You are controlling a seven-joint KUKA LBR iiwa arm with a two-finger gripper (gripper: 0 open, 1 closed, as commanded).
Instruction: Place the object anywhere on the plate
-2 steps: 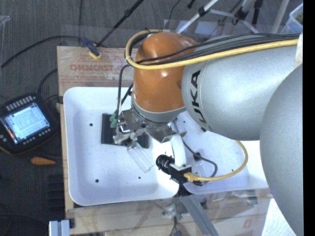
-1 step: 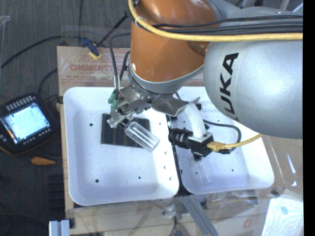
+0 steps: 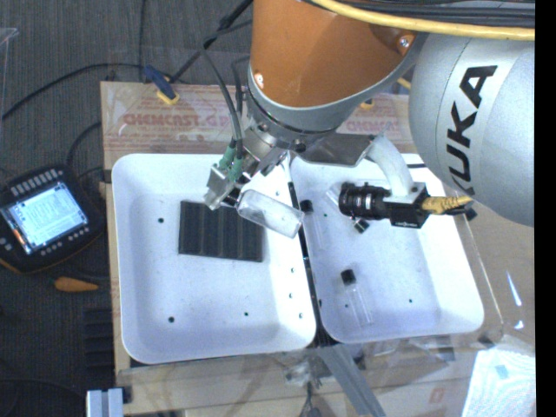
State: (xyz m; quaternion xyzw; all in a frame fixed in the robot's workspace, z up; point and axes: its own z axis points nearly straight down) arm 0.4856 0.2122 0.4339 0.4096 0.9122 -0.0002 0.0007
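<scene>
Two white bins [image 3: 148, 328] [image 3: 452, 307] — one black plate [image 3: 221, 231], two clear objects [image 3: 271, 214] [image 3: 354, 295].

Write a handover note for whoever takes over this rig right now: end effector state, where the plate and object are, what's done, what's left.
The end effector hangs over the left bin's upper right, at the top edge of the dark ribbed plate; its grip state is unreadable.
A clear piece beside it overlaps the plate's corner; I can't tell what it is.
A small clear item with a black cap lies in the right bin.
Done: that item is not on the plate.
Left: pick it up, place it on the plate.
</scene>
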